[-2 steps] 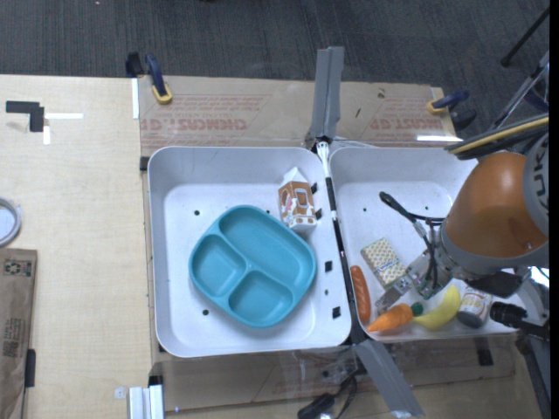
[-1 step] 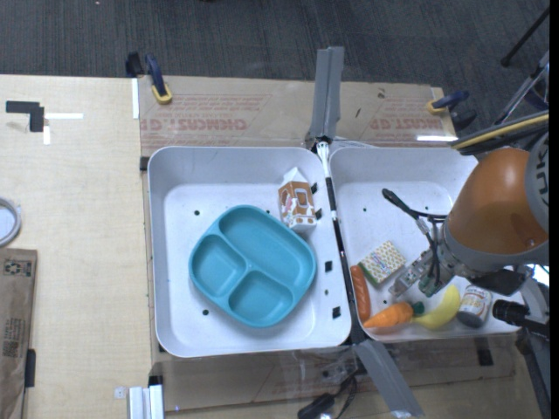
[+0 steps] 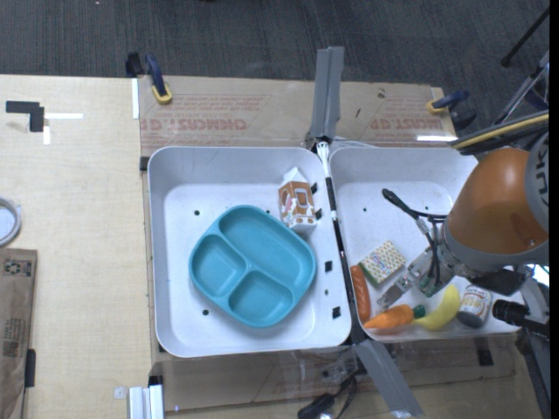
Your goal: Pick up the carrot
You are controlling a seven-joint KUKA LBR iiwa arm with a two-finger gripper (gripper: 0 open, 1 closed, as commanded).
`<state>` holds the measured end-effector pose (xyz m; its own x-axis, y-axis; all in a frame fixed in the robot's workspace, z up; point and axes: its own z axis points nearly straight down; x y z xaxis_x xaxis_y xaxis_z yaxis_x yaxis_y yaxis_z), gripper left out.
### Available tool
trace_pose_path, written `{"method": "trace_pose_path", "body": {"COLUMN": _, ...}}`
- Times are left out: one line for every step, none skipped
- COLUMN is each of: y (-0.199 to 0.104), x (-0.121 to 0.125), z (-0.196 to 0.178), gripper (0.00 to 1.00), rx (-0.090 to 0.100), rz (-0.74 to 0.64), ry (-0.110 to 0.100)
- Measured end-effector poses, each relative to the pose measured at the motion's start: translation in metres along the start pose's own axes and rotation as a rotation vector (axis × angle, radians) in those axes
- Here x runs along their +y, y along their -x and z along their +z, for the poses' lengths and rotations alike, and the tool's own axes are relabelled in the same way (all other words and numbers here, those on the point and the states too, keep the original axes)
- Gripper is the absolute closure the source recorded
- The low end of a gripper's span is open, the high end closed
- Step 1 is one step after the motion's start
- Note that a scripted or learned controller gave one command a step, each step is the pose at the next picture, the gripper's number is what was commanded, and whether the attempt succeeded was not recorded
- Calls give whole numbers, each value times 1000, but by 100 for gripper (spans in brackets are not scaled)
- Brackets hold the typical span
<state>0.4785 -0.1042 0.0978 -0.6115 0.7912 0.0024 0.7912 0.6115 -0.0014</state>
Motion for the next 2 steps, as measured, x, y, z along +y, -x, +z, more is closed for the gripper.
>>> {"method": "trace_pose_path", "body": {"y": 57, "x": -45, "z": -19, "gripper": 0, "rx": -3, "rz": -217, "ry": 1}}
{"method": "trace_pose_path", "body": {"y": 27, "x": -15, "z": 0, "gripper": 0, "rx": -16, "rz": -597, "ry": 7}}
